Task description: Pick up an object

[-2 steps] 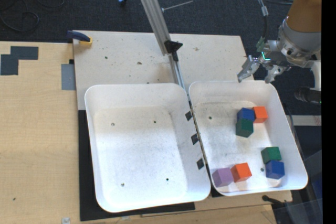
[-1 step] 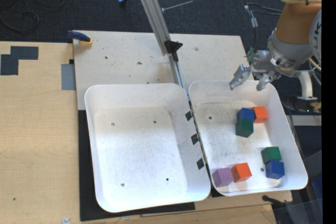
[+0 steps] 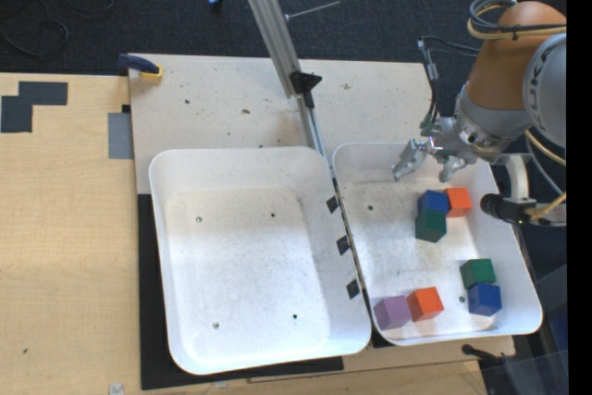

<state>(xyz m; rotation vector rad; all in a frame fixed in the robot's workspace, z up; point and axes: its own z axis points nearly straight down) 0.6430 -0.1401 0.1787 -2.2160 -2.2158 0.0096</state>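
Observation:
My gripper [image 3: 427, 165] hangs open over the far end of the right bin [image 3: 370, 199], with nothing between its fingers. Just in front of it and slightly right lie a blue block [image 3: 433, 202], an orange block [image 3: 459, 200] and a dark green block [image 3: 430, 225], packed close together. Nearer the bin's front sit a green block [image 3: 477, 272], a blue block [image 3: 484, 298], an orange block [image 3: 425, 302] and a purple block [image 3: 392, 312].
The left bin [image 3: 176, 199] lies beside the right one, with black clips [image 3: 339, 222] along the shared wall. A slanted aluminium bar [image 3: 270, 18] rises behind the bins. A blue-and-yellow tool [image 3: 141, 66] lies at the bench's far left corner.

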